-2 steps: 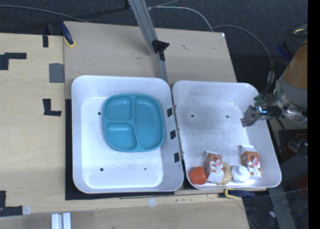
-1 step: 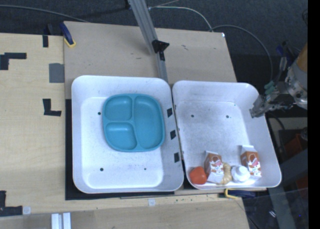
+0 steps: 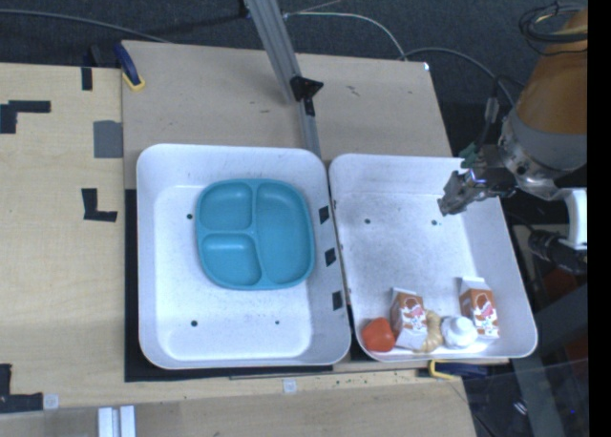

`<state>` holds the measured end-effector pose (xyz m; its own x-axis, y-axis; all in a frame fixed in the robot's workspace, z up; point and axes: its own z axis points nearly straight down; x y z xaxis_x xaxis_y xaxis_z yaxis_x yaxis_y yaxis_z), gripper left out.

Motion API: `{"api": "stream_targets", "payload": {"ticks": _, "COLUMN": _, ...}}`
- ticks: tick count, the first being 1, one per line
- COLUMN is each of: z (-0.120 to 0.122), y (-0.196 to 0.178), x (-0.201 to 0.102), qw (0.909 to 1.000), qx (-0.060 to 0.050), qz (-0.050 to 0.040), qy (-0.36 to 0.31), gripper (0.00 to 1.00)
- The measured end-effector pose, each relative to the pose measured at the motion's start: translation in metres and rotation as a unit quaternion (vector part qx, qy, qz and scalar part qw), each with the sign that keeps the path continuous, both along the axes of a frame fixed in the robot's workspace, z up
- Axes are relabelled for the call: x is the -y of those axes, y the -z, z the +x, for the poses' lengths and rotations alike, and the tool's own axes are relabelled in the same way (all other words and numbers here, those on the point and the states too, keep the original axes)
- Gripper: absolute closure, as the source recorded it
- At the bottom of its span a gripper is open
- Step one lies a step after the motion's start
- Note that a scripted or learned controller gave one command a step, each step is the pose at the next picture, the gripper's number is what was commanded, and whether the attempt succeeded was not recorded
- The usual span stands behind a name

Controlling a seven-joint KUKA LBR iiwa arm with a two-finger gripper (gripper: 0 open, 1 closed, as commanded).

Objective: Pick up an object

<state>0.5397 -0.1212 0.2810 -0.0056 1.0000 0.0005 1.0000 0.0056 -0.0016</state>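
My gripper (image 3: 452, 198) hangs over the upper right part of the right bin (image 3: 401, 235), well above the objects and apart from them. At the bin's near edge lie a red-orange round fruit (image 3: 379, 334), a small carton with a brown picture (image 3: 410, 317), a tan piece (image 3: 434, 330), a white bottle-like piece (image 3: 460, 332) and a second carton (image 3: 479, 308). Nothing shows between the gripper's tips.
The left bin (image 3: 172, 321) holds a blue divided plate (image 3: 256, 233). A grey metal bar (image 3: 277, 34) slants down to the bins' back edge. Cables run across the dark floor behind the bench.
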Motion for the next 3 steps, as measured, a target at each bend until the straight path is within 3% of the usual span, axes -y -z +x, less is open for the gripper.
{"api": "stream_targets", "payload": {"ticks": 3, "z": 0.047, "y": 0.045, "x": -0.142, "qw": 1.0, "qx": 0.0, "qz": -0.0001, "qy": 0.0, "gripper": 1.0}}
